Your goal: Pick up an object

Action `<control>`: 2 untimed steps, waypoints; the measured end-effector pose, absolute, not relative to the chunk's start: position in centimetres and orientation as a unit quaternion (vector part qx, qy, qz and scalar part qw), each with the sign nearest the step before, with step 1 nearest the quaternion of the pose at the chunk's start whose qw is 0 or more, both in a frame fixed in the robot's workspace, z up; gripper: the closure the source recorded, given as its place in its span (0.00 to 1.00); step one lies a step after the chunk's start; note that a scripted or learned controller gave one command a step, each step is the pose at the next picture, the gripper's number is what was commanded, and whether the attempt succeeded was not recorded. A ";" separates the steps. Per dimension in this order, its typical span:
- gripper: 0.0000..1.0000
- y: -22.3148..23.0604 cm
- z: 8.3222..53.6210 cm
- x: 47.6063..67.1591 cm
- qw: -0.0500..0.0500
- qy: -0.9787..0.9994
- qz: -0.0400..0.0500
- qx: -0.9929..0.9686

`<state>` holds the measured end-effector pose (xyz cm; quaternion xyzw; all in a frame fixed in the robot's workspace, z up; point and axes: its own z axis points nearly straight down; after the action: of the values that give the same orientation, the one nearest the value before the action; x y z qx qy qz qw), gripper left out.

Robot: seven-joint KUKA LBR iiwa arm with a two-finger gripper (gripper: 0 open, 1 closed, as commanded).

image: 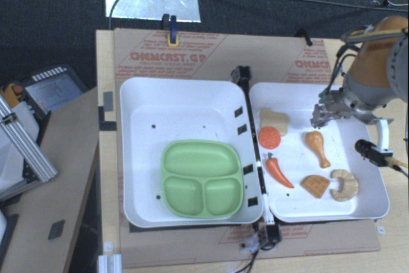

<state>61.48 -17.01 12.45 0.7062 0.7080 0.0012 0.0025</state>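
In the right bin (377, 201) lie several toy foods: a beige bread slice (273, 119), a red tomato (269, 137), a red chili pepper (278, 171), a brown chicken drumstick (317, 146), an orange waffle piece (316, 185) and a tan croissant (345, 185). My gripper (318, 118) hangs over the upper middle of that bin, just above the drumstick's top end and to the right of the bread. I see nothing held between its fingers.
The left bin (140, 105) holds a green three-compartment plate (202, 177). A black divider with clips (250, 137) runs between the bins. The arm (377, 67) comes in from the upper right. Cardboard (192, 54) lies under both bins.
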 end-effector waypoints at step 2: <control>1.00 -16.0 22.8 61.6 0.003 0.709 0.002 0.705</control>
<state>61.55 -16.01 22.85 0.7052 0.7091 0.0017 0.0025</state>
